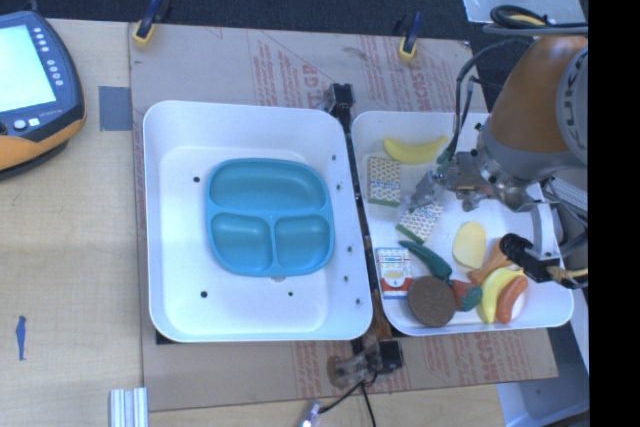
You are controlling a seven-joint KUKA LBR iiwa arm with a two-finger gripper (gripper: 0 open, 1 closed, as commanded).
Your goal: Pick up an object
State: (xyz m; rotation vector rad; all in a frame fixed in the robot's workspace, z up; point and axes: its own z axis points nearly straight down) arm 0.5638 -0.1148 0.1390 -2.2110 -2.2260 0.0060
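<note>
Starting at the near rim of the right bin (560,320), I count the closest candidates: a brown round disc (432,301), a small red and white carton (393,271) at the left wall, and a cluster of toy food at the near right, with a yellow banana-like piece (492,295) and a reddish sausage piece (512,298) lying side by side. A dark green pepper shape (428,258) runs diagonally just beyond the disc, and a pale yellow oval (469,244) sits just right of it.

Further in, a patterned packet (421,222) lies tilted with its long axis running from near left to far right, and its far end comes up right under the gripper (437,183). That is the relation I would steer by: the packet is just to the near side of the tool, so the move I judge likely is a short drop, with the wrist turned across the packet's narrow width.

As for the hand itself, I cannot tell how far apart it stands, nor whether it touches the packet; the metal parts blur together and I see nothing clearly held.

Beyond it lie a second patterned packet (383,180) and a yellow banana (413,150) against the far wall. The left bin (160,215) holds a blue divided plate (270,216), well away from the arm (535,105).
</note>
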